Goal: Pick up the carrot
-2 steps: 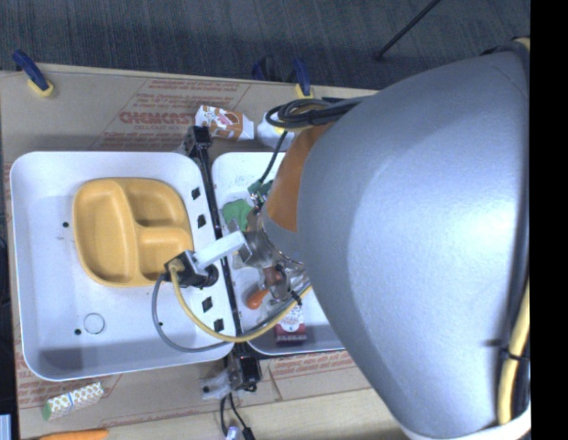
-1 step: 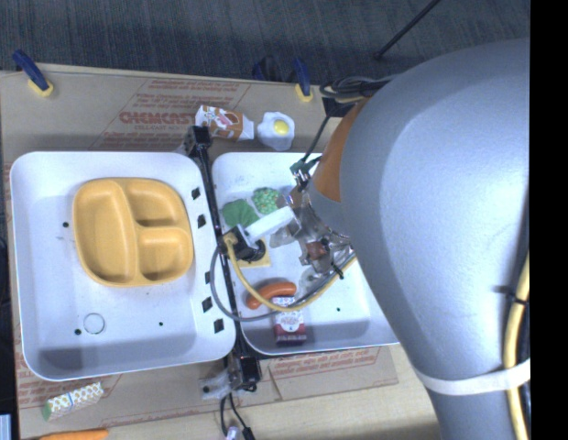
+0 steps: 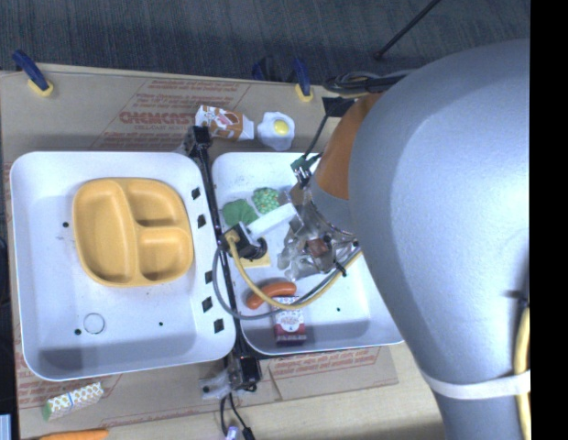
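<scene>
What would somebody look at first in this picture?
Probably the huge grey robot arm covering the right side, its gripper down in the right bin among small toy foods. Next, the yellow divided tray sitting in the left bin.

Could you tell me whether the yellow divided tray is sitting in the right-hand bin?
No, the yellow divided tray lies in the left bin, apart from the gripper over the right bin.

claw (image 3: 307,250) over right bin (image 3: 357,324), carrot (image 3: 270,291) beside
</scene>
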